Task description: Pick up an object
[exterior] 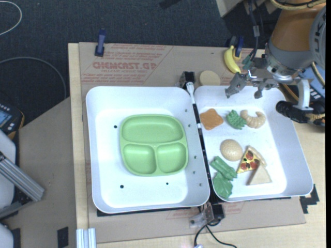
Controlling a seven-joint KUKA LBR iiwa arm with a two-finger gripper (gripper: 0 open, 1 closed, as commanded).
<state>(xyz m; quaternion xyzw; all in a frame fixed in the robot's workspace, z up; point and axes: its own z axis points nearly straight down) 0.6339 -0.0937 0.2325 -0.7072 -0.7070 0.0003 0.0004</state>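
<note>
1. You have several toy foods in the right bin [300,164]: an orange-brown piece [211,119], a small green leafy piece [236,119] and a tan croissant [253,119] sit in a row near the far side.
2. Nearer you lie a pale egg-shaped roll [230,149], a pizza slice [253,165] just beside it, and a long green vegetable [223,175] along the bin's left wall.
3. Your end effector [246,88] hangs over the far rim of the right bin, above and beyond the croissant. Its two fingers are spread apart, with nothing between them.
4. The grey arm with its orange band [300,14] comes in from the upper right.
5. The left bin [98,138] holds a green divided plate [153,143] lying flat near its middle.
6. On the counter [124,66] behind the bins you can see a banana [231,59] and a pale round thing [209,78], both outside the bins.
</note>
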